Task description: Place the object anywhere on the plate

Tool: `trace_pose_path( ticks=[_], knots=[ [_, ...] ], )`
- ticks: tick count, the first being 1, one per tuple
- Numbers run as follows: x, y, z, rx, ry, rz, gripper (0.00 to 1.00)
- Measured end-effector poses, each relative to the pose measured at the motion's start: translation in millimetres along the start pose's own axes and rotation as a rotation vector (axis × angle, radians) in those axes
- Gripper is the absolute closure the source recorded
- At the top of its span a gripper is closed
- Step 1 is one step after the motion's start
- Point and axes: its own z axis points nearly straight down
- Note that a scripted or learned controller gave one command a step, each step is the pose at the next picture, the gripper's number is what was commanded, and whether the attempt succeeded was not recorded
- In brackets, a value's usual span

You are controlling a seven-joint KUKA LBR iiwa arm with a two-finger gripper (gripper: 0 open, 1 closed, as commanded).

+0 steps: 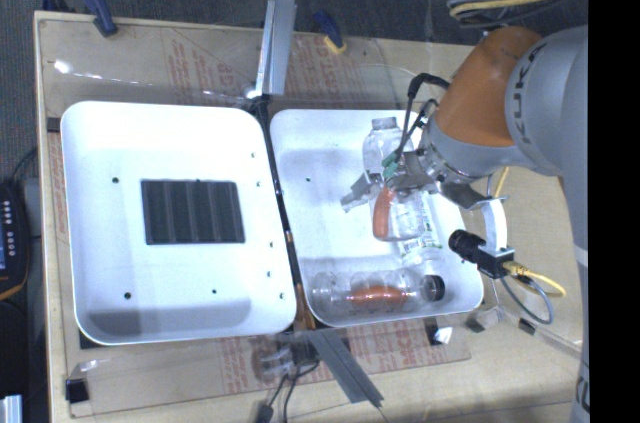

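Grey metal strip (pixel 345 376): on the wooden bench (pixel 150 61), just in front of the right white plastic bin (pixel 310 161), lying at a slant.

Lying clear plastic bottle (pixel 375 292): inside the right white plastic bin, on its side along the near wall, something reddish-orange inside it and its dark cap end toward the arm's side.

Second clear plastic bottle (pixel 405 216): in the middle of the same bin, running from near to far, its cap end toward the far wall and its lower end close to the lying bottle.

Orange elongated piece (pixel 382 214): in the same bin, against the second bottle's left side, directly under the gripper; whether it is inside the bottle or apart from it cannot be told.

Gripper (pixel 388 179): low over the middle of the right bin, at the second bottle and the orange piece; whether it is open or closed on anything cannot be told.

Grey arm with orange band (pixel 500 106): above the right bin's right wall.

Dark grey ribbed rectangular plate (pixel 193 211): well to the left of the right bin, flat in the middle of the left white plastic bin (pixel 100 161), nothing on it.

Grey upright post (pixel 276 46): just beyond the right bin's far left corner.

Blue clamps (pixel 100 9): on the bench's far edge, beyond both bins.
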Motion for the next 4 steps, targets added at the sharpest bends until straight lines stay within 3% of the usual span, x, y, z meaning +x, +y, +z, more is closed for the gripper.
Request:
trace_pose_path(
  ticks=[1, 2, 3, 4],
  knots=[
    [69, 8, -100, 0.0, 0.0, -0.071, 1.0],
    [121, 15, -75, 0.005, 0.001, 0.144, 1.0],
    [182, 32, -3, 0.006, -0.001, 0.021, 1.0],
    [182, 32, -3, 0.005, -0.001, 0.022, 0.0]
  ],
)
